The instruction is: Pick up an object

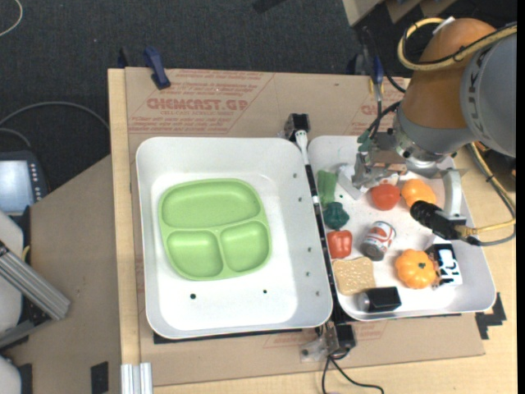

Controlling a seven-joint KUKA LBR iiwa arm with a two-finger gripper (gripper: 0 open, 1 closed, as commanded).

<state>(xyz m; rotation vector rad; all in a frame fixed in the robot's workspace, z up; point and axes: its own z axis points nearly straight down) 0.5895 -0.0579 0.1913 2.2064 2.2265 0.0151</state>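
While the jaws (371,173), grip state unclear, hover, one tomato (383,195) and two oranges (419,192) lie below.

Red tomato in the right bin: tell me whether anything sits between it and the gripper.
Nothing visible lies between them. The gripper hangs just above and left of the red tomato. An orange fruit crowds the tomato's right side, and a soda can lies below it, neither in the gap.

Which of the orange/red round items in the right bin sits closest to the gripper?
The red tomato, just below the gripper. The orange fruit lies further right; the small pumpkin sits far down, near the bin's front edge.
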